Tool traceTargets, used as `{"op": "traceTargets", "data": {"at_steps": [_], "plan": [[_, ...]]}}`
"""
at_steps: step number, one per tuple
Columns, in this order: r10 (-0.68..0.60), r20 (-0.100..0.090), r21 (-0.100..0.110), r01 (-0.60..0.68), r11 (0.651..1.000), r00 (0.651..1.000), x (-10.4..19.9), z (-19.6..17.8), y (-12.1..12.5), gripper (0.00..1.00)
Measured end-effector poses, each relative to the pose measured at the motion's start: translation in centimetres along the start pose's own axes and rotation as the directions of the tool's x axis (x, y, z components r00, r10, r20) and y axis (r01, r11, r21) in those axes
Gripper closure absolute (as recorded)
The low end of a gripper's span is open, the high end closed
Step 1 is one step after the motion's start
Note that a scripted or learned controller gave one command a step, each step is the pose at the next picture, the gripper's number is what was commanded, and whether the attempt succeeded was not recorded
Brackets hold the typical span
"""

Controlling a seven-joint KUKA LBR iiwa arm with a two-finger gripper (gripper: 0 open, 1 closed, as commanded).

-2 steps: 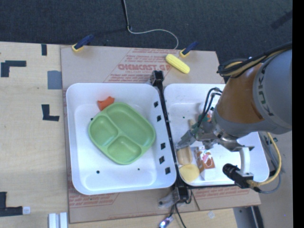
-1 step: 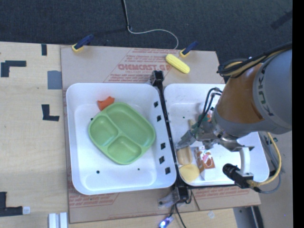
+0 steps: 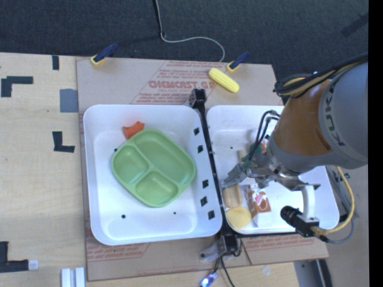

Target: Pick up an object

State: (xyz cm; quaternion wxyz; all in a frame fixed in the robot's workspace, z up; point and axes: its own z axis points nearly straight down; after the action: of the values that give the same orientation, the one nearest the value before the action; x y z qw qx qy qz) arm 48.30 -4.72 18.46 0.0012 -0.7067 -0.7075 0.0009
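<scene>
My two-finger gripper [image 3: 248, 173] hangs low in the right white bin [image 3: 224, 121]; whether it is spread or closed I cannot tell, and nothing shows in its hold. The nearest target, a small red-and-white printed packet [image 3: 260, 202], lies just beside it at about five o'clock, with a pale yellow rounded object [image 3: 238, 217] at six. A green sectioned plastic plate [image 3: 154, 167] and what seems an orange scrap [image 3: 133, 128] sit in the left white bin [image 3: 96, 178], at nine o'clock across the divider.
</scene>
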Motion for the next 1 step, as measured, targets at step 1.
{"op": "traceTargets", "data": {"at_steps": [1], "plan": [[0.0, 0.0, 0.0, 0.0, 1.0, 1.0, 0.0, 0.0, 0.0, 0.0]]}}
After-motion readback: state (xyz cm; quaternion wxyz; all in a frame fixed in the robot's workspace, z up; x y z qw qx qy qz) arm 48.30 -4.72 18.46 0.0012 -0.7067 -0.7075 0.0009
